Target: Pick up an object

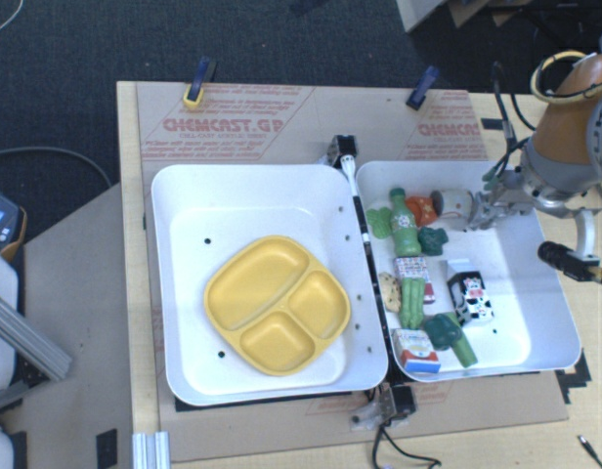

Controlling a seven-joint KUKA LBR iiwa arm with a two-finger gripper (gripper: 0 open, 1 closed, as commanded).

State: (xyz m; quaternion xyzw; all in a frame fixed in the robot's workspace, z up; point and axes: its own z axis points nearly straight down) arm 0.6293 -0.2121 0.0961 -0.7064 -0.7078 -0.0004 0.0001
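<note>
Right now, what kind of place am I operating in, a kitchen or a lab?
Most likely a robotics lab: two white bins on a clamped board, loose cables on dark carpet, and toy items beside a yellow divided plate.

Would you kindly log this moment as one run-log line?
gripper: in right bin, near back wall | held: nothing seen | yellow tray: left bin
</note>
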